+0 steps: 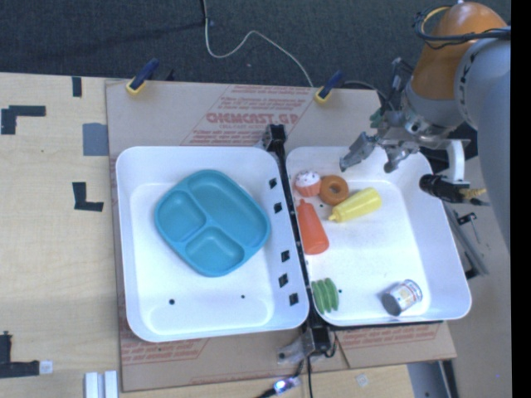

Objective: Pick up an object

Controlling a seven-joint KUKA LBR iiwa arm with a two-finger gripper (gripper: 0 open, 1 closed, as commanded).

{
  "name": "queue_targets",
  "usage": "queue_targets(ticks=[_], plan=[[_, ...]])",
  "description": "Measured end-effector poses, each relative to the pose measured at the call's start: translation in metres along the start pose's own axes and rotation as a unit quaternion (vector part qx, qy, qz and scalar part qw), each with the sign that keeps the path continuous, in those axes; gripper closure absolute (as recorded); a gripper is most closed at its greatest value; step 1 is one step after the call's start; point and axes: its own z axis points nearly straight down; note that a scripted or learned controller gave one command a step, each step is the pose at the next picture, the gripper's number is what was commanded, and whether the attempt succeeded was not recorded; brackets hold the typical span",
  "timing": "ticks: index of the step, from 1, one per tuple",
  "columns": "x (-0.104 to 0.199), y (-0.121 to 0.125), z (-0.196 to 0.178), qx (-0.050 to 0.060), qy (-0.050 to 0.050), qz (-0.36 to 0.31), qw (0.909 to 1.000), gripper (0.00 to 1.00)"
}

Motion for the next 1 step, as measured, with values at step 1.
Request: queue_targets(ticks=[1], plan=[[0.0006,0.0027,-0.0089,-0.006,-0.001,-0.002,1.0,0.0]])
